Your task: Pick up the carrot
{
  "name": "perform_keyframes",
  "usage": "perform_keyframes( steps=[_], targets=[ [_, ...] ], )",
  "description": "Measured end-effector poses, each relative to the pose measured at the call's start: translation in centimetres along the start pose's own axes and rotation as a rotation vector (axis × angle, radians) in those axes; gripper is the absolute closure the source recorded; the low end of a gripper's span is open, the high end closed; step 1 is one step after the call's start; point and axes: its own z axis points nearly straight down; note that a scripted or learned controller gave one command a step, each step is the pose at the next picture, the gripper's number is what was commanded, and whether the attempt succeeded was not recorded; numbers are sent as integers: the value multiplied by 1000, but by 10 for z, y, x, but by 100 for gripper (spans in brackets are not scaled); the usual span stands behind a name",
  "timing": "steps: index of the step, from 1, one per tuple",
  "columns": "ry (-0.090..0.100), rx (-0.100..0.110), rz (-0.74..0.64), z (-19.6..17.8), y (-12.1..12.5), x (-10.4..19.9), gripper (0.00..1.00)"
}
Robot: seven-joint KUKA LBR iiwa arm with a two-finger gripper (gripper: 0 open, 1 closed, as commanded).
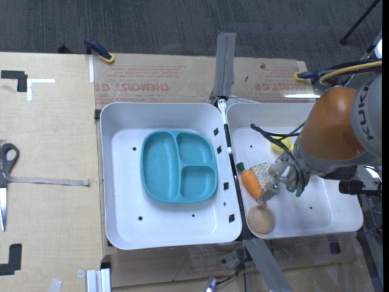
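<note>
The carrot (250, 183), orange with a small green top, lies in the right bin (316, 215) close to its left wall, pointing toward the front. My gripper (273, 189) is low in that bin, just right of the carrot and touching or nearly touching its front end. I cannot see the carrot held in it. The orange-banded wrist (328, 129) covers the bin's back right part.
A tan round object (261, 220) sits just in front of the carrot. A speckled item (262, 171) and a yellow item (280, 143) lie behind the gripper. The left bin (121, 212) holds a teal divided plate (179, 165). Scissors (5, 163) lie far left.
</note>
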Motion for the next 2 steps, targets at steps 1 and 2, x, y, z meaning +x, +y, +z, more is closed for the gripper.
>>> perform_keyframes(
  steps=[1,2],
  targets=[
    [-9,-4,-2,-12,2,-4,100],
    [12,7,-26,-108,-77,-21,100]
  ],
)
